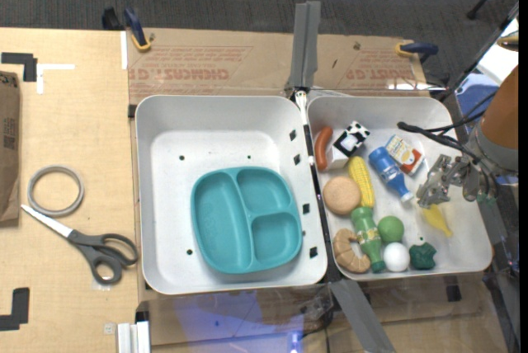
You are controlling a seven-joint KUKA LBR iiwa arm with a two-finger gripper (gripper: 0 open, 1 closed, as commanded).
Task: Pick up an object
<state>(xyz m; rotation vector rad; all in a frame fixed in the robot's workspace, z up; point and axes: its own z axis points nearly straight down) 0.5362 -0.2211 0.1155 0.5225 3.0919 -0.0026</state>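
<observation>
Landmark: the teal divided tray (247,218), lying in the left bin (161,145) and taking up its lower middle; bare white floor shows above the tray and along the bin's left wall. All pickable objects sit right of the tray in the right bin (472,259), packed close. Nearest the tray, by the shared divider: a red sausage (322,148), a round bun (341,195) and a croissant (352,251) at the front edge. Further right: corn cob (360,181), black-and-white cube (353,138), blue bottle (388,172), white carton (403,152), green bottle (365,231), green ball (391,228), white ball (397,256), dark green piece (423,255) and a yellow piece (437,218). The gripper (434,188) is far right of the tray, low over the right bin's right side, just above the yellow piece and beside the blue bottle; fingers blurred against clutter, cannot tell if spread or closed, nothing seen between them. Little free floor there, mostly along the bin's right wall. Left of the tray, outside the bins: scissors (91,245) and a tape roll (55,190).
</observation>
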